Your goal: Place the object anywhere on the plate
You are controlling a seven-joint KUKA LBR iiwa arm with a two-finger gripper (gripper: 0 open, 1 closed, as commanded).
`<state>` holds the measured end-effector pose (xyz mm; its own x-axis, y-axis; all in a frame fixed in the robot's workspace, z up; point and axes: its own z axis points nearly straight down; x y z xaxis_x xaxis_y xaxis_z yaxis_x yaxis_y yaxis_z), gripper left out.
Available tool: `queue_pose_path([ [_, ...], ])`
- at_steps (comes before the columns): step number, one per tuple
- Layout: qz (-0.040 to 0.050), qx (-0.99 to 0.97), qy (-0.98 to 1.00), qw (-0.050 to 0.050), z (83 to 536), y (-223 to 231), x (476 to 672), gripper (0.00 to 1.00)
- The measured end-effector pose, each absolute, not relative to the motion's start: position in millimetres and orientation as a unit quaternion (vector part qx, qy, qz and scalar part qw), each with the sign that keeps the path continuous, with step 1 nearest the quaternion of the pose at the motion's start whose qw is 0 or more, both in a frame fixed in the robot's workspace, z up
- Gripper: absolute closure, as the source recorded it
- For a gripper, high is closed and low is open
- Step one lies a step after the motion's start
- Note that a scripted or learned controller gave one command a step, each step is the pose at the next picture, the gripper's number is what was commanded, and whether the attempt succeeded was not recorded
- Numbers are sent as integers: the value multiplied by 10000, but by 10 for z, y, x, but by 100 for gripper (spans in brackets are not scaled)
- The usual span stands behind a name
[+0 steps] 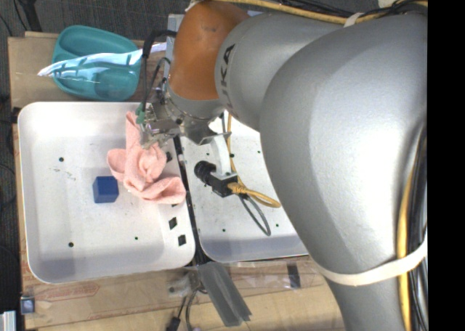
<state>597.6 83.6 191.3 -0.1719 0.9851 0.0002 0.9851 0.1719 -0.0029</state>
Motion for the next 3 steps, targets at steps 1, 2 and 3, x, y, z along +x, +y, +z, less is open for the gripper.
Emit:
queue_pose_path([
  [1,24,-6586,-7525,21,1644,1047,6053,100],
  [2,26,-6557,-7550,20,1782,1272,5818,100],
  [3,30,-6384,-7697,14,1708,1753,5558,100],
])
